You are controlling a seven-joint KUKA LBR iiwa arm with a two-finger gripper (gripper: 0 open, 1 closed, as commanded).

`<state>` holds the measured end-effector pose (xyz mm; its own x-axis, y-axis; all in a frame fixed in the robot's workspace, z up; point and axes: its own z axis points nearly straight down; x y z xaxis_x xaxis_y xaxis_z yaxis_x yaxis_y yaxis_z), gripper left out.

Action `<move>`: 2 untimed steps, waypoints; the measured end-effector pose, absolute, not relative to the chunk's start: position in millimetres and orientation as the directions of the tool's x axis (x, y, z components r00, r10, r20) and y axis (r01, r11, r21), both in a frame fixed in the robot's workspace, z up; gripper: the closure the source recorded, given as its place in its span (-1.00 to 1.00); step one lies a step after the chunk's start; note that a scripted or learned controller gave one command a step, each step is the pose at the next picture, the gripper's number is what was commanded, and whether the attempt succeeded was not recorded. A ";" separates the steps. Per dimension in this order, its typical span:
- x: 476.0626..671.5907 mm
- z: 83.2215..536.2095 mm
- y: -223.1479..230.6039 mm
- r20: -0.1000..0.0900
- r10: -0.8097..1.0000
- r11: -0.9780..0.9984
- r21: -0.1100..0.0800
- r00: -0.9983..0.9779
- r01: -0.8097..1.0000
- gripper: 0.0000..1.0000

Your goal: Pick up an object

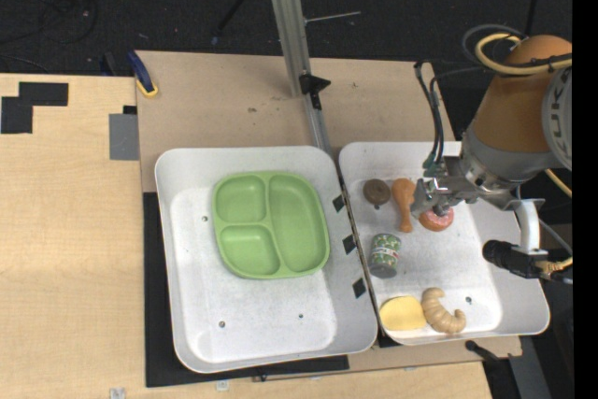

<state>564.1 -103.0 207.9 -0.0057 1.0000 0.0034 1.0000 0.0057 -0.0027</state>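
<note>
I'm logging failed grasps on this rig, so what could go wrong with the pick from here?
The gripper sits low over a red-orange round object that lies right beside the orange drumstick-shaped toy. Closing here may catch both, or nudge the toy aside. The round object may also roll out from the fingers. The brown disc and green can lie close enough to be knocked if things shift.

Off-task items you see on the desk

Your green divided plate (271,225) lies in the left bin (187,313); a metal post (291,28) rises behind both bins.
</note>
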 end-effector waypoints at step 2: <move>548.3 200.1 8.8 0.003 1.000 0.006 -0.005 -0.006 1.000 1.00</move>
